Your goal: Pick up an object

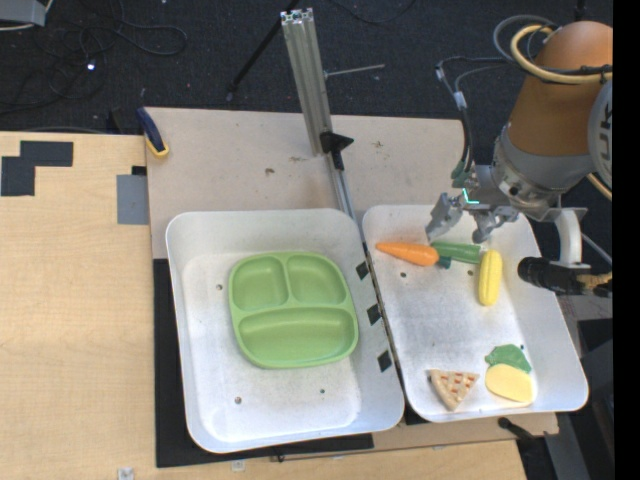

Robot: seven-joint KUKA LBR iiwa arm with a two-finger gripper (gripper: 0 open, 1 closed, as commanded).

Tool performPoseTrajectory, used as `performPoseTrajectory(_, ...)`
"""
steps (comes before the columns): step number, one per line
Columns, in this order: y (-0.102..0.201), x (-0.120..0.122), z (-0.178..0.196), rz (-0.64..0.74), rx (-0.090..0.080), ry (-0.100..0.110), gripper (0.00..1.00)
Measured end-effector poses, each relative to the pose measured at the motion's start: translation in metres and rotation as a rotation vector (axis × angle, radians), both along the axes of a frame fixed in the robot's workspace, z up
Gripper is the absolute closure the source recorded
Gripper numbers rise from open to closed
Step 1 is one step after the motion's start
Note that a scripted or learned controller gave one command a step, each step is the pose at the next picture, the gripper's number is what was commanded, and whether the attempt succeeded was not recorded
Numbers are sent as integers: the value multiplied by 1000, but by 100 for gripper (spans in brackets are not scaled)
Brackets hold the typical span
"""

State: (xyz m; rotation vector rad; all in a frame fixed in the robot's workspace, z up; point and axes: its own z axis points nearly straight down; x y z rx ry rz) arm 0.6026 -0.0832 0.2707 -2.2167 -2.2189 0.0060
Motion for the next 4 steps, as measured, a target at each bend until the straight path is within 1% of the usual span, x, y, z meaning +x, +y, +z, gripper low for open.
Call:
performPoseTrajectory(1, 0, 1, 1, 0, 0, -3, 0)
performPoseTrajectory(2, 7, 2, -47, -1, 0, 1, 0)
performPoseTrajectory(3, 1, 7, -105, -1, -1, 1, 0)
performPoseTrajectory(4, 0, 8, -149, -1, -1, 1, 0)
